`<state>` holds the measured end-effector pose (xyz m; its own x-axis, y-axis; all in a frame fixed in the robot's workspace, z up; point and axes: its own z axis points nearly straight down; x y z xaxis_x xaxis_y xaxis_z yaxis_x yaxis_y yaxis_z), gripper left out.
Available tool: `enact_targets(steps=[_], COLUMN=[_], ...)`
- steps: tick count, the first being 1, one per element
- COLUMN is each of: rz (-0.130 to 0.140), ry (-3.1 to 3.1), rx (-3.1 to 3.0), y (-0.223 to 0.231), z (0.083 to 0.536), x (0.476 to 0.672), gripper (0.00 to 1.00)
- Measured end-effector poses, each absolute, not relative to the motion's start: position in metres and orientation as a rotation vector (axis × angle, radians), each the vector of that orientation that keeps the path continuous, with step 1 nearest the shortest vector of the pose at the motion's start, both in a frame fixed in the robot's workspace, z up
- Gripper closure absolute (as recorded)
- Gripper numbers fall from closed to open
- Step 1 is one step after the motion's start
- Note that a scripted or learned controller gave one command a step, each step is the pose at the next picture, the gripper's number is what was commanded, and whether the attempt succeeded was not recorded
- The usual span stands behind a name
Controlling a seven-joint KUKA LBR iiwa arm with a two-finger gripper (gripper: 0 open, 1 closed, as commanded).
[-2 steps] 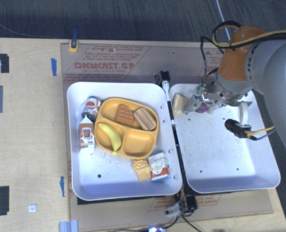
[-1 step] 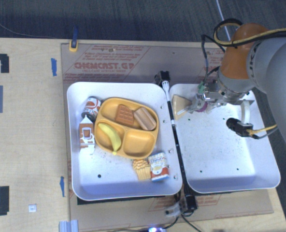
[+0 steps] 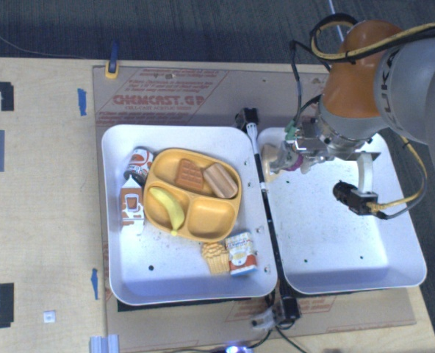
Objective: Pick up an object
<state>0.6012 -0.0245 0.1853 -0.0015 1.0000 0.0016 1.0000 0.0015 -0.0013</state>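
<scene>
The left bin [image 3: 122,271] holds a yellow, three-part plastic tray [image 3: 192,195] with rounded corners. In the tray's compartments lie a banana [image 3: 168,208], a brown ridged biscuit or waffle piece [image 3: 189,175] and a tan bread-like roll [image 3: 220,180]; the compartment nearest the camera looks bare. Beside the tray's left edge sit a small can [image 3: 137,164] and a red-and-white carton [image 3: 131,204]. Below the tray rest a ridged yellow snack [image 3: 215,257] and a small red-and-white packet [image 3: 242,254], just beside each other.

The right bin [image 3: 350,263] has the gripper [image 3: 280,157] over its upper left corner, close to the dividing rim. Something pale, perhaps a small object, sits at the fingertips, but blur hides whether it is gripped or how wide the claw stands.

Both bins are smooth white plastic on a plywood board [image 3: 166,94] with red lettering, set on a pale bench [image 3: 34,219] marked with blue tape; dark carpet [image 3: 166,13] lies beyond.
</scene>
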Motion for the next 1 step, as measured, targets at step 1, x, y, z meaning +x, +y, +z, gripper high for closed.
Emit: enact_targets(steps=[1], rz=[-0.003], ry=[-2.223], rx=[-2.220], y=[0.0623], z=[0.1847], x=[0.6157], gripper=[1.00])
